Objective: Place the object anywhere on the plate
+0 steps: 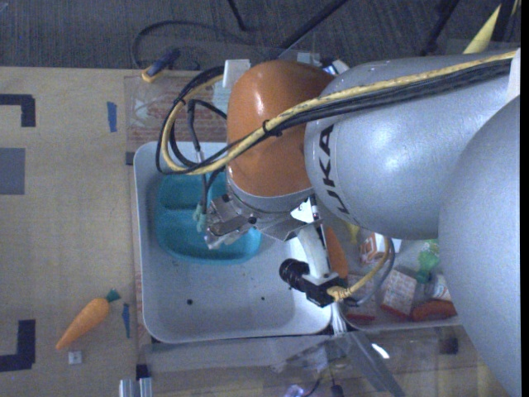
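From above, the jaws [221, 226] hang over the blue plate [178, 222] in the left white bin [240, 304]; whether they are open or closed, or grip anything, cannot be told, and the object to be placed cannot be picked out. A toy carrot [83, 321] lies on the wooden bench [66, 222], outside the bin. Dark carpet [107, 7] lies beyond.

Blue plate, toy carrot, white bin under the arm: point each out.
blue plate [178, 222]: camera view, bare left section of its surface.
toy carrot [83, 322]: camera view, middle of its orange body.
white bin [240, 308]: camera view, bare floor.
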Controlling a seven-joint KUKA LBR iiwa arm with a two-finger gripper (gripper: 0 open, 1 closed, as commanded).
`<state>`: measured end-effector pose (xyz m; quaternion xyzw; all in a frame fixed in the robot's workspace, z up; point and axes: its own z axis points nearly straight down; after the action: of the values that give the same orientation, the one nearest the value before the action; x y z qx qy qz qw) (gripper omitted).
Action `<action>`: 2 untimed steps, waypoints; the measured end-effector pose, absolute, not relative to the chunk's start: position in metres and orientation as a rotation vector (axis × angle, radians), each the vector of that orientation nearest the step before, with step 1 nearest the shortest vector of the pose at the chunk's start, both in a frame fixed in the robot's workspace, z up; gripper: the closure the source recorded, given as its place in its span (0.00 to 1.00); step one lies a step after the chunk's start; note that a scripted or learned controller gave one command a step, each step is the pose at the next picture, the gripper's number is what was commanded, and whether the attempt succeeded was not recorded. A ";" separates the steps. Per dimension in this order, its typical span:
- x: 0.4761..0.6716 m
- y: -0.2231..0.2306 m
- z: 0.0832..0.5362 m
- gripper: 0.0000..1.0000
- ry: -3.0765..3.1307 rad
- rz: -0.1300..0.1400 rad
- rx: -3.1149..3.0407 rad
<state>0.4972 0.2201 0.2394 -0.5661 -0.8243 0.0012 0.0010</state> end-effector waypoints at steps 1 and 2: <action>0.500 0.160 0.231 1.00 -2.565 0.003 -1.811; 0.504 0.206 0.233 1.00 -2.577 -0.002 -1.798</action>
<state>0.5045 0.2060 0.2333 -0.5723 -0.8201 -0.0006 -0.0005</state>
